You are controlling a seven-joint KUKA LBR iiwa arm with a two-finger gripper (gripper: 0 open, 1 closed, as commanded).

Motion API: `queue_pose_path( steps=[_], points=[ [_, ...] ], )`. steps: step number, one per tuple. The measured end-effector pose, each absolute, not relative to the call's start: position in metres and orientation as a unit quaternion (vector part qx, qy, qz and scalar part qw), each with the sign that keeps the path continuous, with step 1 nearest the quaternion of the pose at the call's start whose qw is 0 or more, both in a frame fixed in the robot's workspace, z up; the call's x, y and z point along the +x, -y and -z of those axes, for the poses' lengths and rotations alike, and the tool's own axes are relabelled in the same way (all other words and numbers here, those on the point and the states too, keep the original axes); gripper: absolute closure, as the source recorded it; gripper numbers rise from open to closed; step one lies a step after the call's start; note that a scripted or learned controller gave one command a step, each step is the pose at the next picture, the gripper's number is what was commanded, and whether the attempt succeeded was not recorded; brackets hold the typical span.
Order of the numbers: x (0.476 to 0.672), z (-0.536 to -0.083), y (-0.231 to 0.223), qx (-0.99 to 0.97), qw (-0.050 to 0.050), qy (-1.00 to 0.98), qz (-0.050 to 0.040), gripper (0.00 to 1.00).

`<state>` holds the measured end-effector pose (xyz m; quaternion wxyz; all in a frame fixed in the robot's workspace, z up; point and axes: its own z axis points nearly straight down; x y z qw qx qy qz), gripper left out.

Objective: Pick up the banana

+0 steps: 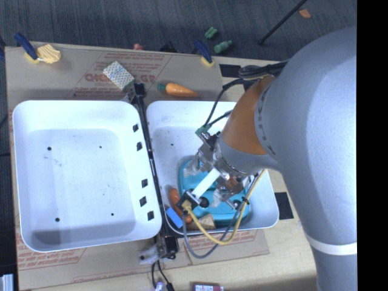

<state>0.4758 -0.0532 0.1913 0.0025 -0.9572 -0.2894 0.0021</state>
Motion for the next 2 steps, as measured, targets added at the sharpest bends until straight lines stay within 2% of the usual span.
queue_pose_path(
  steps=[1, 2],
  points=[
    [0.504, -0.191, -0.050, -0.983, 0.002, 0.186, -0.0030, 0.00],
    [0.475, -0.191, 0.022, -0.964, 0.002, 0.267, -0.0027, 0.00]
  ],
)
